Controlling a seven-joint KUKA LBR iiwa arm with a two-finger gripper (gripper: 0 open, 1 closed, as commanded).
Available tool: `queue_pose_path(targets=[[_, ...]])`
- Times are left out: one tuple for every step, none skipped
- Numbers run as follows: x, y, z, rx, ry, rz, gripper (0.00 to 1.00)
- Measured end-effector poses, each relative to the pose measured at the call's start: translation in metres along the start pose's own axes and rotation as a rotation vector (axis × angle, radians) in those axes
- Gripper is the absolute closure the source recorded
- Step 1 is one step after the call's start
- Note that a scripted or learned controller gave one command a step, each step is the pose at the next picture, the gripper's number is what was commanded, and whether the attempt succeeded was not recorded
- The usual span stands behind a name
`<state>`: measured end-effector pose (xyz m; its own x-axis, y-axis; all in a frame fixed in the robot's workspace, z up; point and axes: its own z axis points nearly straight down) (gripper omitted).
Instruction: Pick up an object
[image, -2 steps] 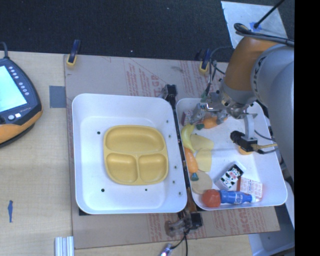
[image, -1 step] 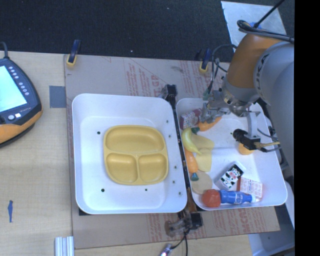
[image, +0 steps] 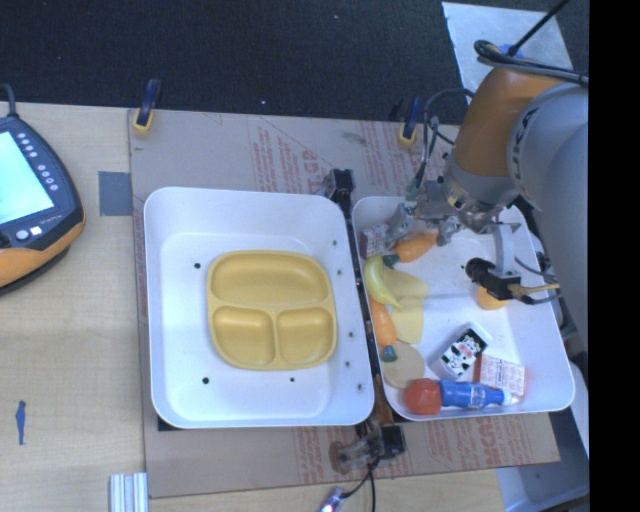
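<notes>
The gripper (image: 432, 218) is positioned low over the far left corner of the right bin (image: 545, 330), directly above an orange carrot-shaped item (image: 415, 246); the state of the gripper cannot be determined, and no object is seen to be held. A yellow banana (image: 380, 282), a blue tube with a red cap (image: 455, 396) and a cow-patterned box (image: 461, 353) are contained in the same bin. A yellow divided tray (image: 270, 308) is located in the left bin (image: 170, 300).
</notes>
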<state>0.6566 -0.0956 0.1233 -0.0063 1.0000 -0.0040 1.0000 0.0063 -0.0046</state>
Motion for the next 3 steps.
queue_pose_path(targets=[[-0.033,-0.001,0.032,0.001,0.003,0.003,0.0],[-0.008,-0.002,0.032,0.006,-0.001,0.004,0.0],[-0.008,-0.004,0.023,0.017,0.003,0.003,1.0]])
